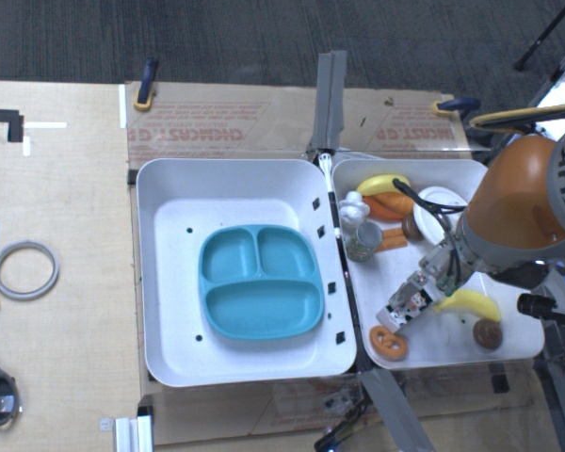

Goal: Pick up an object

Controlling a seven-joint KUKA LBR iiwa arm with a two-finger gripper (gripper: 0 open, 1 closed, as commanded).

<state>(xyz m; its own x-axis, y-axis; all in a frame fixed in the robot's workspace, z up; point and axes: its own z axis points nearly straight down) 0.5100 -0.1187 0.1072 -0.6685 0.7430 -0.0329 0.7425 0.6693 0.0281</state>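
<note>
The gripper [402, 311] hangs low in the right-hand bin [518, 347], at the lower right of the frame, tilted toward the bin's lower left corner. Whether it is released or clenched cannot be told from here, and nothing shows within it. Just below its tip lies a pretzel [388, 344]. To its right sit a banana [471, 304] and a brown ball [487, 334]. A second banana [381, 185], a carrot [388, 206] and a small jar [363, 242] crowd the bin's upper left. The left bin [160, 281] carries a blue divided plate [261, 282].
</note>
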